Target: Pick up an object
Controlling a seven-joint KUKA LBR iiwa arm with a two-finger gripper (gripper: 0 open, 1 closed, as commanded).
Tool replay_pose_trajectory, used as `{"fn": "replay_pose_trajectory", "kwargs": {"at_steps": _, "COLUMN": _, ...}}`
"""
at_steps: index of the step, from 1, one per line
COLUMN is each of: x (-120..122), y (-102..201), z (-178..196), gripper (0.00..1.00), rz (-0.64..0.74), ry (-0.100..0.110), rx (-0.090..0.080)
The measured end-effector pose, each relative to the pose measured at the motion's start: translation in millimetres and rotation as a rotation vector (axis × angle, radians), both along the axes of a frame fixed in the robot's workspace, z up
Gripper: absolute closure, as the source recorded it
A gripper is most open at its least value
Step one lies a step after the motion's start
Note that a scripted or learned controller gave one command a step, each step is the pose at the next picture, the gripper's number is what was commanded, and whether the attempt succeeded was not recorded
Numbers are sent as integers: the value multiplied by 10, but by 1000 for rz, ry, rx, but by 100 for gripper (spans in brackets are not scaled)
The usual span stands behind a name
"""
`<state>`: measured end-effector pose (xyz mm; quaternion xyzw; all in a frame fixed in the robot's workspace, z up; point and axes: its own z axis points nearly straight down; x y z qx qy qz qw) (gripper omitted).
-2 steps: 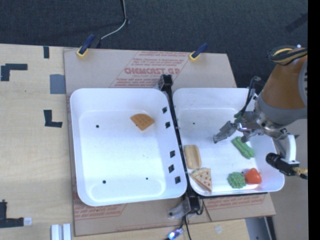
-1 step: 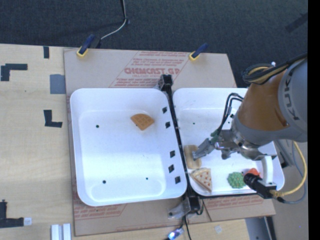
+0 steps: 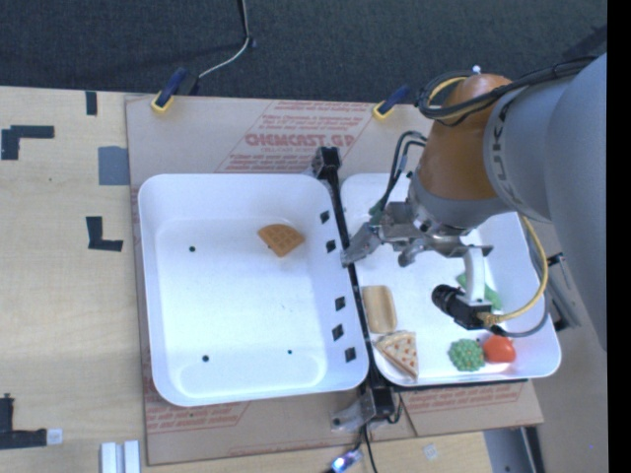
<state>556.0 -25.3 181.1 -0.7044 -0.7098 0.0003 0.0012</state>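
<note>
Grey gripper (image 3: 389,249) hangs over the right bin (image 3: 527,264), above the bread (image 3: 380,308). Nothing is picked up yet. I cannot tell how it is set.

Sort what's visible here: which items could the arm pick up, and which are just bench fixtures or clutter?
Pickable objects:
waffle piece, left bin
bread roll, right bin
sandwich wedge, right bin
broccoli, right bin
tomato, right bin
gripper hangs over the right bin

Fixtures and clutter:
left bin, right bin
cardboard sheet
yellow clamps
black cable
</note>
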Motion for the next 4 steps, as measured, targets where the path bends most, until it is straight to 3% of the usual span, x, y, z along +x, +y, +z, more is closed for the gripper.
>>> {"fn": "replay_pose_trajectory", "kwargs": {"at_steps": 1, "x": -183, "y": -425, "z": 106, "gripper": 0, "rz": -11, "ry": 4, "rx": -3}}
{"fn": "replay_pose_trajectory", "kwargs": {"at_steps": 2, "x": 732, "y": 139, "z": 21, "gripper": 0, "rz": 0, "ry": -2, "rx": -1}}
{"fn": "replay_pose_trajectory", "kwargs": {"at_steps": 3, "x": 697, "y": 96, "z": 24, "gripper": 0, "rz": -6, "ry": 4, "rx": -2}}
{"fn": "replay_pose_trajectory", "kwargs": {"at_steps": 4, "x": 857, "y": 558, "z": 1759, "gripper": 0, "rz": -1, "ry": -15, "rx": -1}}
